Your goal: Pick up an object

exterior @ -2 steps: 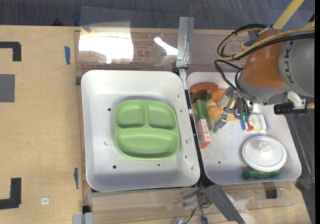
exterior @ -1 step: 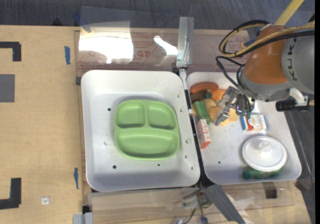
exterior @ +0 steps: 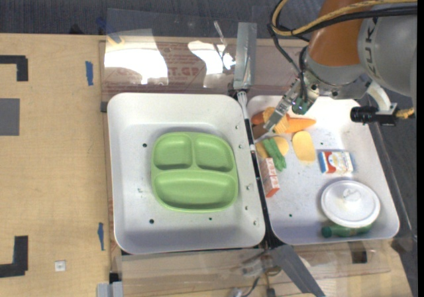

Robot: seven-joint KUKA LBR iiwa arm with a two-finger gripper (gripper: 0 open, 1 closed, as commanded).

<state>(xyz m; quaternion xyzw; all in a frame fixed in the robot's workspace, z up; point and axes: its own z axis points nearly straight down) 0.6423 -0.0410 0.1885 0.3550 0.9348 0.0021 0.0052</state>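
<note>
My gripper [exterior: 286, 107] hangs over the far left part of the right bin [exterior: 371, 213], just above a cluster of small toy foods. Under it lie an orange carrot-like piece [exterior: 299, 124], a yellow piece [exterior: 304, 146], a small orange piece [exterior: 268, 116] and a green vegetable [exterior: 273, 154]. A red-brown packet [exterior: 268, 176] lies along the bin's left wall. The arm's orange band [exterior: 338, 24] and grey wrist rise to the upper right. Nothing shows between the fingers.
A green divided plate [exterior: 195, 171] rests in the left bin [exterior: 132, 123]. In the right bin are a small white and blue carton [exterior: 335, 162] and a white round lidded container [exterior: 349, 205] with a green base. Yellow cables loop above the arm.
</note>
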